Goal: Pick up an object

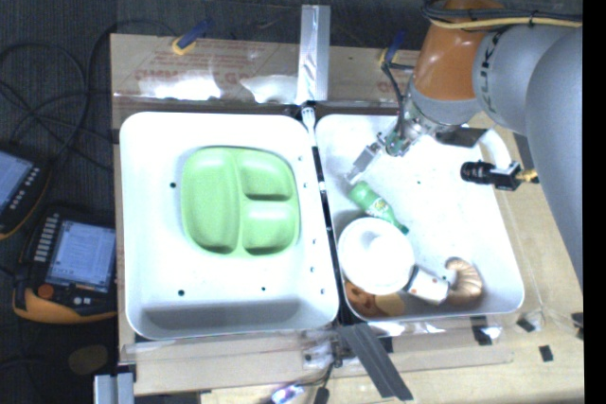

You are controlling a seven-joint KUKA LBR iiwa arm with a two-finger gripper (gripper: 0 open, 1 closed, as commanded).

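Two handheld screen units (71,253) are seen on the dark floor at far left, with black cables trailing above them; the left bin (142,232) is occupied by a green divided tray (240,200), lying flat near its middle, with three compartments facing up; a metal strip (313,52) stands at the far end of the seam between the bins; a blue clamp (191,35) is noted on the far board. In the right bin (492,232), a green bottle (375,204) lies tilted just beside the left wall; a white bowl (376,255) is set just near of it, touching or almost touching; a brown object (371,303) is partly hidden under the bowl's near rim; a brown curved piece (464,276) and a small white item (428,289) lie at the near right corner. The gripper (363,164) is lowered over the far left part of this bin, just above the bottle; whether its fingers are apart or together cannot be told, and nothing is seen held. The grey arm (540,80) enters from the right.
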